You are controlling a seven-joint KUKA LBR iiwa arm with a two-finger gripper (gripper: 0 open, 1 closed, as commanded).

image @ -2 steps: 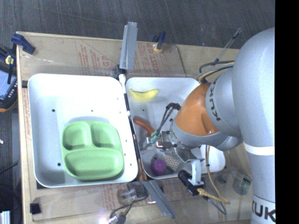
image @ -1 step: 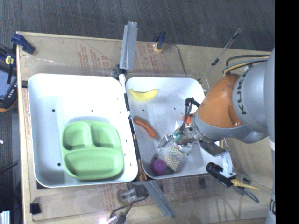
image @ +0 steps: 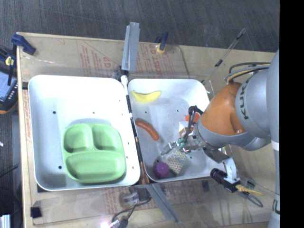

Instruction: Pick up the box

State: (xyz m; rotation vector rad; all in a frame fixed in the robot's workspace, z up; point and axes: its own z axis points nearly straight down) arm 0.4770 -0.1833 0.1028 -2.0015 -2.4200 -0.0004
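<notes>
Claw (image: 176, 148) of mine hangs over the patterned box (image: 176, 162) at the right bin's (image: 199, 87) near edge, though I cannot tell its state. Purple ball (image: 161, 169) touching the box could get nudged or grabbed instead, and the sausage (image: 147, 129) lies near.

Both bins are white: the left bin (image: 42, 127) carries a light green divided tray (image: 94, 153) toward its near edge, and the right bin (image: 166, 87) holds a yellow banana (image: 146, 96) by its far edge, an orange-red sausage (image: 147, 129) near its left wall, a purple round fruit (image: 161, 169) at its near edge, and a box (image: 175, 161) with a fine speckled grey-and-tan pattern. The arm (image: 247, 113) is grey with an orange band. The tabletop (image: 71, 56) is tan with faint red print.
</notes>
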